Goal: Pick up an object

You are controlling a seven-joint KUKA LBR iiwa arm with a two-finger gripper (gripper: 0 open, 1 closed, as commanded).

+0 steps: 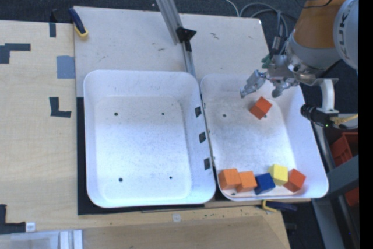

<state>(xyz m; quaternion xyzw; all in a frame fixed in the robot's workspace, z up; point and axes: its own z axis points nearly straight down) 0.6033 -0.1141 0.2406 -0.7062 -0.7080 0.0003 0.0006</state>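
Here the hand (265,86) hangs over the far end of the right bin (303,119), its two grey fingers (252,84) spread apart with nothing between them. Just below it, in that same bin, lies an orange-red block (260,108), tilted on the white floor and apart from the fingertips. The grey arm with its orange band (323,20) comes in from the right above the bin's far corner. Along the near wall of the right bin sits a row of blocks: two orange blocks (238,178) touching, then a blue block (264,183), a yellow block (279,173) and a red block (295,179) close beside one another. The left bin (93,143) sits beside it on the worktop (128,38), their rims touching. A slanted metal rail (166,0) crosses the worktop behind the bins.
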